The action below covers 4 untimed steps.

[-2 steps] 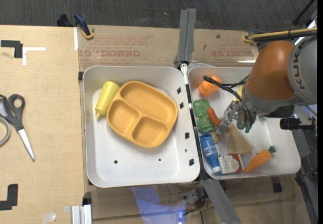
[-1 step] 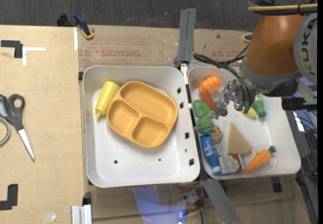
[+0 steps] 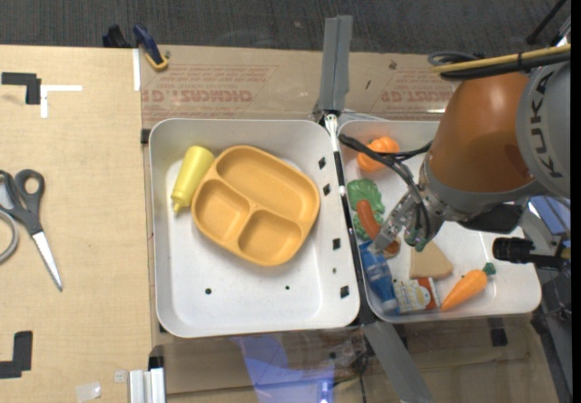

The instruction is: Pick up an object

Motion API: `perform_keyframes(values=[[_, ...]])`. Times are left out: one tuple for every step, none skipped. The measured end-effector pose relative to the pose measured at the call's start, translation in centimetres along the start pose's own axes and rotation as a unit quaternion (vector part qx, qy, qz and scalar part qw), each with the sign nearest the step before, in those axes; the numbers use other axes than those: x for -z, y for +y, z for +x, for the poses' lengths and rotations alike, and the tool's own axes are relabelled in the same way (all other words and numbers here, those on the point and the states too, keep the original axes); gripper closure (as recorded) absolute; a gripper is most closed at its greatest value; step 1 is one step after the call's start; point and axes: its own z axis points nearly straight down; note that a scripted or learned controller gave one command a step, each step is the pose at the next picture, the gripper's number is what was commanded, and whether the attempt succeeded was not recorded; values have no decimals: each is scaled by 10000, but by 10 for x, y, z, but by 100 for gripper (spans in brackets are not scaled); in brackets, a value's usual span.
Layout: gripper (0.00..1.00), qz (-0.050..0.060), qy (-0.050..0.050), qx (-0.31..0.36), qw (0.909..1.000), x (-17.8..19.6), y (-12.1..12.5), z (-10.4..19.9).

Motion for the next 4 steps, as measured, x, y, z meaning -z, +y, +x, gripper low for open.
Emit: perform_keyframes(values=[[100,-5,-18,-372,9993,48,65,-26],[100,3,-5,-802,9968,51,69,59],[100,-4,-20,446,9990,77,72,-17],[100,-10,-25,199,9998,59,149,-71]])
